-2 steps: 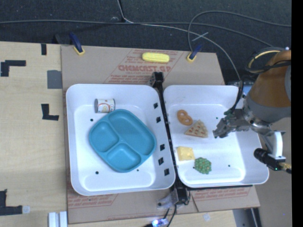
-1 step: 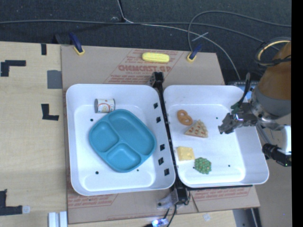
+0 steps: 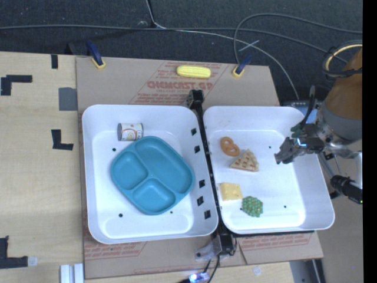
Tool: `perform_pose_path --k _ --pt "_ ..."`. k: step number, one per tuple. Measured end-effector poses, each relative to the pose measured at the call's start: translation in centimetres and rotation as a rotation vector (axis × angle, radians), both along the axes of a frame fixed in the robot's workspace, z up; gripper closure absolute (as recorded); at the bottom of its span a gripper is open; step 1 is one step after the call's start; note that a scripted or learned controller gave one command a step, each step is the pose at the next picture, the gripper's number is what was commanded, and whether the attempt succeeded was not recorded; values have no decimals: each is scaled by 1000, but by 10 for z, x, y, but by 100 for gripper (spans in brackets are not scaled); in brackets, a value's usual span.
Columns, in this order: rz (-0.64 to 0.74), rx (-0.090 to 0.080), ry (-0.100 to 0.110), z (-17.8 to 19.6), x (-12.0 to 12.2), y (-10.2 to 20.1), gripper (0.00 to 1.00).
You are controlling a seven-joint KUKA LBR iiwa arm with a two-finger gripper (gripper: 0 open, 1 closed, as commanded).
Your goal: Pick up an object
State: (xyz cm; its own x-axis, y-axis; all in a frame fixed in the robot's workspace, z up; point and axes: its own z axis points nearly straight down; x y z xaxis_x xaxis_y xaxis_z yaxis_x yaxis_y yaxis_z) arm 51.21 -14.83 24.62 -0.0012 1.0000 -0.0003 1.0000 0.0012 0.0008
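Note:
The right bin (image 3: 306, 217) holds a brown pretzel (image 3: 229, 145), a tan waffle wedge (image 3: 245, 161), a yellow cheese block (image 3: 230, 191) and a green broccoli piece (image 3: 253, 206). My gripper (image 3: 288, 151) hovers over the right side of that bin, to the right of the waffle wedge and apart from it. Nothing shows between its dark fingers. In the left bin (image 3: 94, 217) lie a blue divided plate (image 3: 152, 174) and a small can (image 3: 130, 132) on its side.
A yellow corn cob (image 3: 193, 71) lies on the cardboard behind the bins. Blue and yellow clamps (image 3: 95, 56) hold the cardboard's back corners. Cables run across the dark floor at the top. The arm's body (image 3: 344, 108) stands at the right edge.

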Motion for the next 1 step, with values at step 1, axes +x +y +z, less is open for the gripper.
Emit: perform_pose_path --k 1 --pt "3 0 2 -15 8 53 100"
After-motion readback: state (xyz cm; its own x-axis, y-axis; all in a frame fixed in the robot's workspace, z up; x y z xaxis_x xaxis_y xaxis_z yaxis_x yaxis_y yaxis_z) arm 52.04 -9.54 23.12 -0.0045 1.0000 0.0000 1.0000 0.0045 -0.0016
